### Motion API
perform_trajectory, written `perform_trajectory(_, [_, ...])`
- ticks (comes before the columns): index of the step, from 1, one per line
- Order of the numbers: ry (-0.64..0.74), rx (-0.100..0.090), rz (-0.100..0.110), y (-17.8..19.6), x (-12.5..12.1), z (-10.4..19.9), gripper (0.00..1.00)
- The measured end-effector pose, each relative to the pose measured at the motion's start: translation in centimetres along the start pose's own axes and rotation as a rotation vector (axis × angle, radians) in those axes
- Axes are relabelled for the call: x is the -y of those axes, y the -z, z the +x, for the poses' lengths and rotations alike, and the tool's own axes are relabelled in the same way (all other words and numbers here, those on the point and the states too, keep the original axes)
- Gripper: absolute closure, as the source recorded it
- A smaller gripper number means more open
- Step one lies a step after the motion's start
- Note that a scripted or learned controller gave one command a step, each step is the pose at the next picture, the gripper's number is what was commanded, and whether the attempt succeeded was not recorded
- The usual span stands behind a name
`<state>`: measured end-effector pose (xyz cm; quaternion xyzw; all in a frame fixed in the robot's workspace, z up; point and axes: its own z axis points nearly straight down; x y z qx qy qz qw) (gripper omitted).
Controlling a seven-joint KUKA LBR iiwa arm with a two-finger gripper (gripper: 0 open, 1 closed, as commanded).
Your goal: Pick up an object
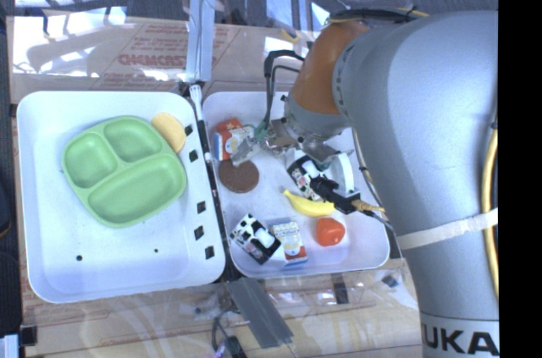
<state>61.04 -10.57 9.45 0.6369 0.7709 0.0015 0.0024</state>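
Observation:
My gripper hangs low over the upper left part of the right bin. It sits beside a red and white carton and just above a brown round disc. Other items in that bin are a banana, a red tomato-like ball, a black-and-white patterned box, a small carton and a black and white packet under the wrist. I see nothing lifted.
The left bin holds a green divided plate with a yellow lump at its upper right edge. A ridge with black clips separates the bins. The grey arm covers the right bin's right side.

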Motion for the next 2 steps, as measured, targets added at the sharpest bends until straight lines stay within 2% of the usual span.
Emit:
perform_trajectory(1, [-0.232,-0.005,0.026,-0.40,-2.22,-0.11,0.00])
perform_trajectory(2, [-0.223,-0.004,0.022,0.55,-2.42,0.18,1.00])
